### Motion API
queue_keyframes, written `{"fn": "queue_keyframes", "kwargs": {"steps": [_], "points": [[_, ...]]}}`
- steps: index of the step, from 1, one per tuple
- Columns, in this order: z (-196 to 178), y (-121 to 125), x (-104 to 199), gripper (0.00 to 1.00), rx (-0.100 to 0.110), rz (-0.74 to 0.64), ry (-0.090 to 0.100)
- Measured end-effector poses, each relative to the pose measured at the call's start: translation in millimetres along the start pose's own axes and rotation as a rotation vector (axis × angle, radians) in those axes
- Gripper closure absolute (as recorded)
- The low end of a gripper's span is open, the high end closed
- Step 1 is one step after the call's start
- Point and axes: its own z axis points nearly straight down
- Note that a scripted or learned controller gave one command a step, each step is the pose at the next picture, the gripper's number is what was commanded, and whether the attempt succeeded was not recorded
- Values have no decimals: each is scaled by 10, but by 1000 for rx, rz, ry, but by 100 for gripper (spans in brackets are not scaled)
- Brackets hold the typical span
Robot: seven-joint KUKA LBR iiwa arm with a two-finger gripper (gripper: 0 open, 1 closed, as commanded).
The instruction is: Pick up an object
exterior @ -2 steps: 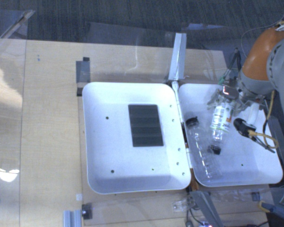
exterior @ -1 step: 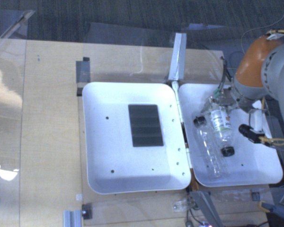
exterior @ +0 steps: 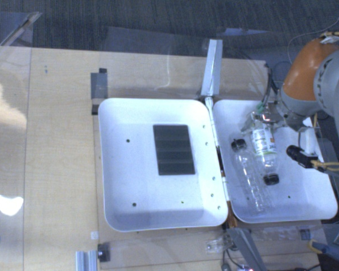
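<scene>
In the right bin [exterior: 327,205], the end effector [exterior: 265,116] meets a white-labelled bottle [exterior: 264,141], grip and print unreadable

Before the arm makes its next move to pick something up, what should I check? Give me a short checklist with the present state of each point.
1. Target present: ok, a clear plastic bottle with a label lies in the right bin.
2. Gripper near target: ok, it is by the bottle's top end.
3. Bottle between fingers: cannot tell.
4. Neighbours apart: not ok, a second clear bottle lies against the first.
5. Small black caps out of the way: cannot tell.
</scene>
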Motion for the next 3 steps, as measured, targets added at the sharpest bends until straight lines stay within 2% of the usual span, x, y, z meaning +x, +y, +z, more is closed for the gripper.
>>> {"fn": "queue_keyframes", "kwargs": {"steps": [1,2,3], "points": [[-1617,158,-428,100,7,251,-2],[-1321,191,277,100,11,136,1],[-928,335,287,100,10,-169,2]]}}
